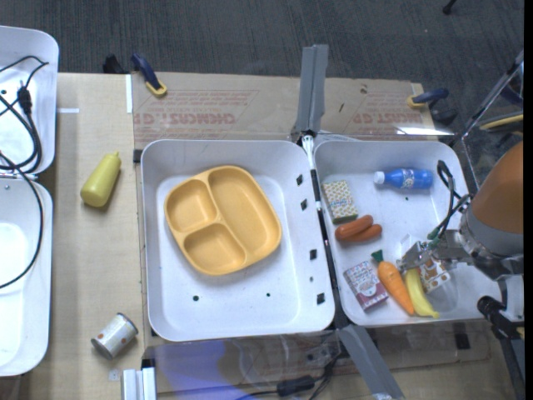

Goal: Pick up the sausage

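One sausage (359,229), one carrot (396,287), one banana (419,292)

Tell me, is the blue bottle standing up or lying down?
Lying down. The blue bottle rests on its side in the right bin, its white cap pointing left.

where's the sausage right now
The sausage lies in the right bin, near its left wall, just below the small patterned box and above the carrot, left of the hand.
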Tool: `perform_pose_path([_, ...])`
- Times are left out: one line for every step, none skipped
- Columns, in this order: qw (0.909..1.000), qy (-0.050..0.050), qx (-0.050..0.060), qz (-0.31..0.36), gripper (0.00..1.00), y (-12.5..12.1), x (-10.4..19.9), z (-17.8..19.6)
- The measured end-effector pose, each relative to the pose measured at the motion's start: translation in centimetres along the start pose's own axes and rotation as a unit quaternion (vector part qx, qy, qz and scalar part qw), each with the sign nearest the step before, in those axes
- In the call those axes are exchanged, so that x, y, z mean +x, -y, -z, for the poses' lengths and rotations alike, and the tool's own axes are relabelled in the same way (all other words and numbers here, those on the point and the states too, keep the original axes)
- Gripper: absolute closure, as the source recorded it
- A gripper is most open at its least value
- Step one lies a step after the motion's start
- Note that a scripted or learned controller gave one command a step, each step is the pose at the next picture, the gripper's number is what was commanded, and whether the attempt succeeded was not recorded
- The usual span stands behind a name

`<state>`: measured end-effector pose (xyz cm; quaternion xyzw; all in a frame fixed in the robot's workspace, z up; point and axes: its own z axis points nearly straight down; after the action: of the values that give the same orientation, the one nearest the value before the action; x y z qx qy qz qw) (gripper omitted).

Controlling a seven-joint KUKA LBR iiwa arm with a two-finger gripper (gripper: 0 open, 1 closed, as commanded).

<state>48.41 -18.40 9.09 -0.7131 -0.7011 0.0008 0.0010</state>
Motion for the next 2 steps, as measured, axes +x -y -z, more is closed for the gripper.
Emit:
perform_pose_path([0.9999, 0.001, -0.001, 0.012, 0.0, -12.2, -0.6, 0.1])
perform_pose_path([0.9999, 0.0, 0.011, -0.003, 0.0, -16.8, 1.3, -0.4])
